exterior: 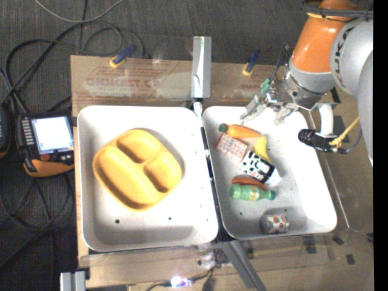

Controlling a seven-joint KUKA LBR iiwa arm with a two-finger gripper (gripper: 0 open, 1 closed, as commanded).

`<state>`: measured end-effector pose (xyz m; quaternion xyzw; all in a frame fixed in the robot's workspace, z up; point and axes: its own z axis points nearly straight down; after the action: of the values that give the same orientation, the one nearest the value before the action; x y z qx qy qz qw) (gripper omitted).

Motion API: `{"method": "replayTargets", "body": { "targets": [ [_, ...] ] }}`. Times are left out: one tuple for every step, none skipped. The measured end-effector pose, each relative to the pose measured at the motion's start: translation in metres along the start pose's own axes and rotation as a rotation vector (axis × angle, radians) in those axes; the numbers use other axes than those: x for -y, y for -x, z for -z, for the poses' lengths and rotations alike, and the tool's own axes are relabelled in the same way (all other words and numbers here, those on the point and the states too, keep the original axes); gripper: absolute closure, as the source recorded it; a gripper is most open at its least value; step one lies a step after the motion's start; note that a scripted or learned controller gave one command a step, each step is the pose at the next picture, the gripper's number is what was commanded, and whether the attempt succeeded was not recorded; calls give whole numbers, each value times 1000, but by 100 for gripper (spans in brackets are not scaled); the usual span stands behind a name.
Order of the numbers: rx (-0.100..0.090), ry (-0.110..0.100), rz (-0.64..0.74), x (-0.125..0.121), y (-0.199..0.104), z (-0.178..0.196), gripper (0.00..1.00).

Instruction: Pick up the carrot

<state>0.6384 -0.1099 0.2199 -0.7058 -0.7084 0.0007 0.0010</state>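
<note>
Carrot (240, 130) lies at back of right bin (315, 214), touching a red-white packet (231, 145) and a banana (262, 145); green bottle (251, 193) and can (274, 223) nearer front; pincer (267, 109) hovers just above-right, fingers spread wide, holding nothing; approach step, next needs a short drop onto carrot; yellow plate (137, 168) in left bin.

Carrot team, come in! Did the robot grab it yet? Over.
Gripper open, above right bin's far edge, holding nothing. Carrot lying in bin, not grabbed. Red-and-white packet and banana touching it.
</note>
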Motion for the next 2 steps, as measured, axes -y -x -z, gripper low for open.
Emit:
{"method": "replayTargets", "body": {
  "targets": [
    [3, 3, 133, -31, -8, -128, 0],
    [2, 3, 134, -31, -9, -118, 100]
  ]
}}
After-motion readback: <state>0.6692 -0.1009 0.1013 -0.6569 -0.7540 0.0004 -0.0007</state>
